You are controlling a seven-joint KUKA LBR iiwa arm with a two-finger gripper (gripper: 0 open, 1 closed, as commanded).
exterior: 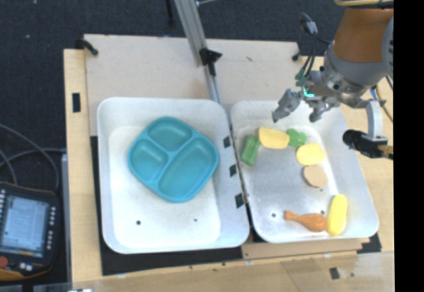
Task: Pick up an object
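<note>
The arm's upper part was cut off at the right edge, and its grey wrist hid part of the far rim of the right bin (354, 171). The tool (303, 109) hung over that bin's far edge with its two fingers spread apart and nothing between them, above the objects and touching none. Two white bins sat side by side on the bench (146, 65). The left bin (116, 218) held one teal divided plate (173, 159) with three compartments. The right bin held seven small objects: one green block (250, 149) by the left wall, one yellow piece (273, 138) just beside it, one smaller green piece (296, 136) touching that yellow piece's right end, one yellow rounded piece (310, 153) below it, one tan piece (315, 177) nearer still, one orange drumstick-shaped toy (306, 220) near the front rim, and one yellow oblong (337, 214) against its right end. What the small pieces represented was hard to make out. A metal pole (189, 12) slanted up behind the bins, its top cut off.
</note>
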